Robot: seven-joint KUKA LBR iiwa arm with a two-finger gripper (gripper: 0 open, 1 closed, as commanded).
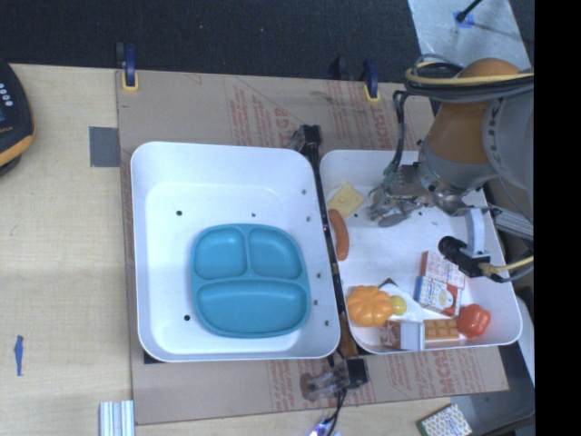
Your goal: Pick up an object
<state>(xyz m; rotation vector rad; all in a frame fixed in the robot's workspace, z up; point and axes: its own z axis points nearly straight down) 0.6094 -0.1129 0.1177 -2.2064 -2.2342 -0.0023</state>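
Objects are gathered in the right bin (508,334) — an orange pepper (369,305), a red tomato (473,320), a sausage (339,233), a small carton (440,284); the gripper (397,205) is seen low over that bin's far end, its finger state not discernible; a blue divided plate (250,279) is held in the left bin (154,180).

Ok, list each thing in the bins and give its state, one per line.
Blue tray: flat in left bin, compartments bare.
Sausage: lying at right bin's left wall.
Yellow pepper: resting on bin floor.
Tomato: in near right corner.
Carton: lying flat.
Gripper: low over the right bin's far end, holding nothing visible.
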